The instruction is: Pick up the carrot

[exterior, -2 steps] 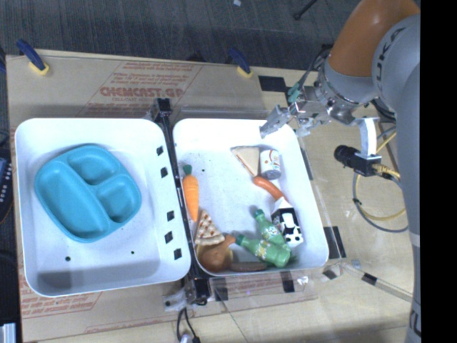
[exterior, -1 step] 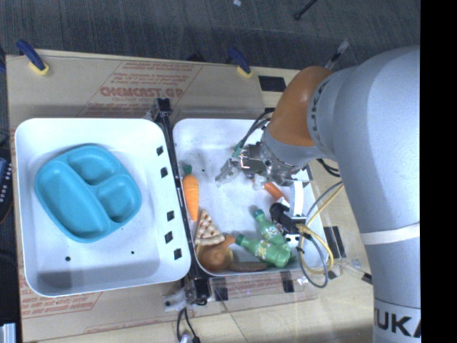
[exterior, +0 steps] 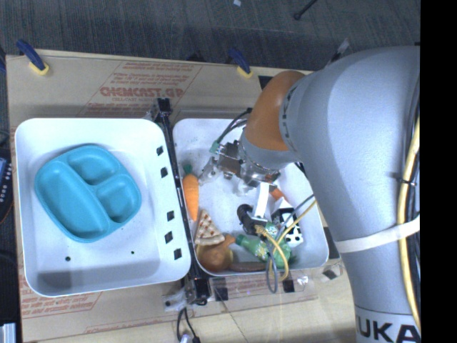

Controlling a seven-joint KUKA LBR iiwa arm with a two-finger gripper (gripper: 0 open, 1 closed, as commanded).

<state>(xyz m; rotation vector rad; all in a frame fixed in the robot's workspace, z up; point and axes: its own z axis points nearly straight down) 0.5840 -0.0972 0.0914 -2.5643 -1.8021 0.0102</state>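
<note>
Inside, the right bin [exterior: 235, 127] holds the carrot [exterior: 190, 195]; left bin [exterior: 86, 131] a blue plate [exterior: 87, 191]; jaws' state unclear

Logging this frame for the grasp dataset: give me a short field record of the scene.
target: carrot, lying along the left wall of the right bin
claw: over the right bin, right of the carrot, not on it
neighbours: pizza slice toy just below the carrot
left bin: holds a blue divided plate
task state: carrot not picked up

Glossy plastic blue plate [exterior: 86, 191], smooth white bins [exterior: 43, 138], matt cardboard bench [exterior: 136, 84]
</note>
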